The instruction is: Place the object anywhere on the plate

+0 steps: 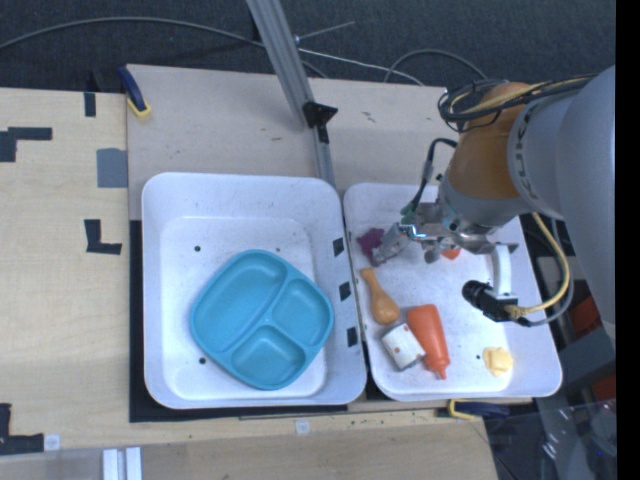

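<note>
A blue divided plate [262, 317] lies in the left bin [160, 268], with nothing on it. My gripper [410, 252] hangs low over the upper part of the right bin [535, 368], its fingers spread open and nothing between them. A small purple piece [371, 238] lies just left of the left finger. A small red piece [452, 253] shows just right of the right finger. Below the gripper lie a tan drumstick-shaped toy [379, 296], an orange carrot [431, 337] and a white block [401, 346].
A small yellow piece [497, 360] sits near the right bin's front right corner. A black fitting with a cable [484, 299] hangs from the arm over the bin's right side. A slanted metal pole [283, 53] crosses the bench behind the bins.
</note>
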